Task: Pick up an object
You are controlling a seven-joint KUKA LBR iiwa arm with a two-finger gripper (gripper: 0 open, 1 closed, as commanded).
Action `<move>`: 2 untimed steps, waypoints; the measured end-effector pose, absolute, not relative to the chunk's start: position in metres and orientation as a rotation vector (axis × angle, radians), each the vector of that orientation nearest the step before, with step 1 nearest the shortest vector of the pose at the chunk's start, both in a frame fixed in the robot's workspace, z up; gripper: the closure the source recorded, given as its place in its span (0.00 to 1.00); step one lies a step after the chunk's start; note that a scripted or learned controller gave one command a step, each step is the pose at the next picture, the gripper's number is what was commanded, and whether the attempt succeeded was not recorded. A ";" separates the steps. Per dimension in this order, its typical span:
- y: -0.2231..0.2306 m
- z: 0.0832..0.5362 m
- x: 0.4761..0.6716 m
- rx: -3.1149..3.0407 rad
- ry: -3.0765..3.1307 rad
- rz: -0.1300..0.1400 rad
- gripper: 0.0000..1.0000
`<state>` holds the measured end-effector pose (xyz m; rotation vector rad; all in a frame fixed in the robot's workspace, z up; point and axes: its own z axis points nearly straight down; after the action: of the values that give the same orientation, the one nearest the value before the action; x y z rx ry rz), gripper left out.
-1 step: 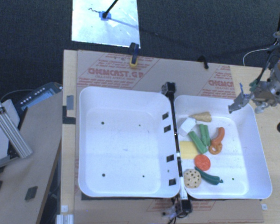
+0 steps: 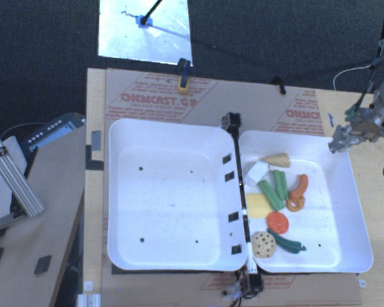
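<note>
A: What's the grey two-finger gripper (image 2: pixel 342 139) doing?

B: I can't tell its state. It hangs over the far right corner of the shallow white right-hand bin (image 2: pixel 353 209), and nothing shows in it.

A: And the objects?

B: All in that bin's left half: orange curved toy (image 2: pixel 298 192), green sticks (image 2: pixel 275 188), red disc (image 2: pixel 277 222), speckled cookie (image 2: pixel 263 244). The pick isn't started.

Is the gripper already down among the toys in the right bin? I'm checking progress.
No, the gripper sits at the right bin's upper right corner, apart from the toys clustered near the divider.
</note>
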<state>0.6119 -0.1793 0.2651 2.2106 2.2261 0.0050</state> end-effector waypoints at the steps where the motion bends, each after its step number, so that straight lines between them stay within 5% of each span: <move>1: -0.153 0.103 0.596 2.225 2.233 -0.008 1.00; 2: -0.104 0.091 0.568 2.202 2.211 0.016 1.00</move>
<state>0.5682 -0.1036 0.0913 2.2021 2.2114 0.0156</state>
